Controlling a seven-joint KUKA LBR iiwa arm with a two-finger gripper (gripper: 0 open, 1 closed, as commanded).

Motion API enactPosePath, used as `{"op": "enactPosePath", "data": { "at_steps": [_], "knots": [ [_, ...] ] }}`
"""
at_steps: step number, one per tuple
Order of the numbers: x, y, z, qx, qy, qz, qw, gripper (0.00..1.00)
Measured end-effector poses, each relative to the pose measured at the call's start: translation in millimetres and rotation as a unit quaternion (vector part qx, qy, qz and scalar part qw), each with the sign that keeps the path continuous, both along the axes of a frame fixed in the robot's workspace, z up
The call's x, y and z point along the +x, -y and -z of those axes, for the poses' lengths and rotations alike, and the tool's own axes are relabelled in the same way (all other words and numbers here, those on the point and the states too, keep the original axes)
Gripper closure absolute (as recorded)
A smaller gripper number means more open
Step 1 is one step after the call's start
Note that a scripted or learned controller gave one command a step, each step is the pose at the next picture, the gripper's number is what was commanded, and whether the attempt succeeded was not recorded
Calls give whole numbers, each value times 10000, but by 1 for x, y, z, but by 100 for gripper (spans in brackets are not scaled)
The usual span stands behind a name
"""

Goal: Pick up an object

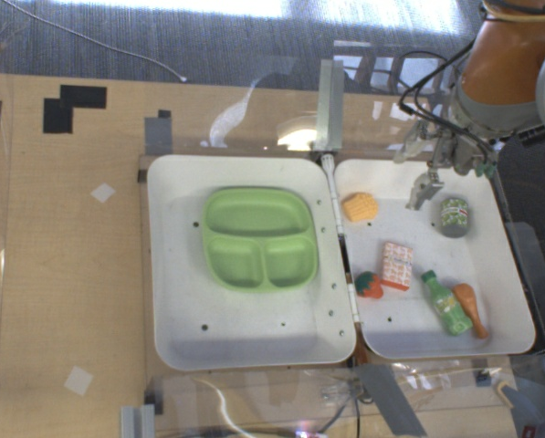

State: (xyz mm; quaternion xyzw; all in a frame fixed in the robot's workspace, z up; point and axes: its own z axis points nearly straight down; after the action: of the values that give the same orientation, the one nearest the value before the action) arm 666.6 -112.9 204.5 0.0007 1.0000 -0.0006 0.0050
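Approach is the step we judge to be in hand: the gripper (429,188) hangs over the far part of the right bin (518,336), carrying nothing, and no object has left the bin floor. Whether its claw stands apart or together we cannot tell, since the tip is small and partly blurred against the white.

We count several candidates in that bin. A small round can with a green label (454,215) lies just right of the gripper and slightly nearer to us, the closest thing to it. A yellow corn-like piece (361,207) sits to the left by the divider. Nearer lie a patterned red-and-white box (397,265), a red and green toy vegetable (370,286), a green bottle (446,304) and an orange carrot-like piece (469,307), those last two almost touching. The left bin (176,336) holds a green divided tray (258,251).

Next, we think, the gripper must centre over one object, most readily the can, descend around it and close
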Motion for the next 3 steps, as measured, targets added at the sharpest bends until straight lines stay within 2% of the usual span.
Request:
{"op": "enactPosePath", "data": {
  "at_steps": [1,2,3],
  "knots": [
    [-5,-26,106,12,12,849,9964,0],
    [-2,-27,92,8,67,819,9966,100],
    [-46,-129,14,46,26,1601,9871,100]
  ]
}}
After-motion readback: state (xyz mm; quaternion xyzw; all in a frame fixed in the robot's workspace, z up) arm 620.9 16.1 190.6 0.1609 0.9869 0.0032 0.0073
